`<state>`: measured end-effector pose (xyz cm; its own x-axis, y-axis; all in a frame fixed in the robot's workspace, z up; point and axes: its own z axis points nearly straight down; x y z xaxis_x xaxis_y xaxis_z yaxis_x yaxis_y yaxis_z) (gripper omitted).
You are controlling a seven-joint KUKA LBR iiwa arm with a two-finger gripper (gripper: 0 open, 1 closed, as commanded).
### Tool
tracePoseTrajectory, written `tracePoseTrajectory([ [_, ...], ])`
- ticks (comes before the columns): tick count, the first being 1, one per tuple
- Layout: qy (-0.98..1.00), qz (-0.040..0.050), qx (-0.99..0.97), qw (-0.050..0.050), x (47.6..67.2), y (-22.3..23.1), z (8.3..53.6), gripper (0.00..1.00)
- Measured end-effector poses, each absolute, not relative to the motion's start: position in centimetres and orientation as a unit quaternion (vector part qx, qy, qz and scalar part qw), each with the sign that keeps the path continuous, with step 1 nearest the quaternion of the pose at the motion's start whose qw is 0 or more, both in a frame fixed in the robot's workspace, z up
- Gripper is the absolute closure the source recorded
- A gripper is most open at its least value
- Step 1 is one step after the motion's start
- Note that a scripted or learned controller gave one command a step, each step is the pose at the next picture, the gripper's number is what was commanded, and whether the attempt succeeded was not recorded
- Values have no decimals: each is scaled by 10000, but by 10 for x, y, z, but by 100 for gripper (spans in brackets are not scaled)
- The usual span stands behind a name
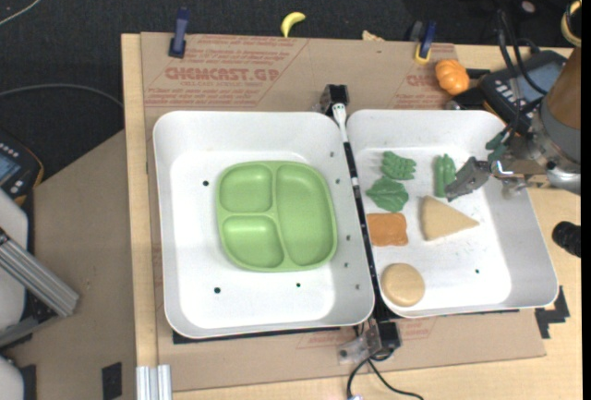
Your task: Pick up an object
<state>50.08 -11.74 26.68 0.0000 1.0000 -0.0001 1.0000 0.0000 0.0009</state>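
Pincer [469,178] over right bin [517,283], upper right area; whether open or closed — cannot tell. Nearest item: narrow green piece [445,172], long axis near vertical in view, just left of pincer. Cream wedge [447,220] below, tip toward right. Further left: two green leafy pieces [398,165] [388,194], orange block [386,228], tan round [403,284]. Left bin [180,278] holds green divided plate [276,214]. Tabletop [83,204] carries both bins.
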Motion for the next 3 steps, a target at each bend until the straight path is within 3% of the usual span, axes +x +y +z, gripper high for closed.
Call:
tracePoseTrajectory([
  [1,7100,-22,7042,-59,477,-26,180,0],
  [2,7063,10,7079,12,480,-32,195,100],
  [3,7096,-2,7046,-25,479,33,184,100],
])
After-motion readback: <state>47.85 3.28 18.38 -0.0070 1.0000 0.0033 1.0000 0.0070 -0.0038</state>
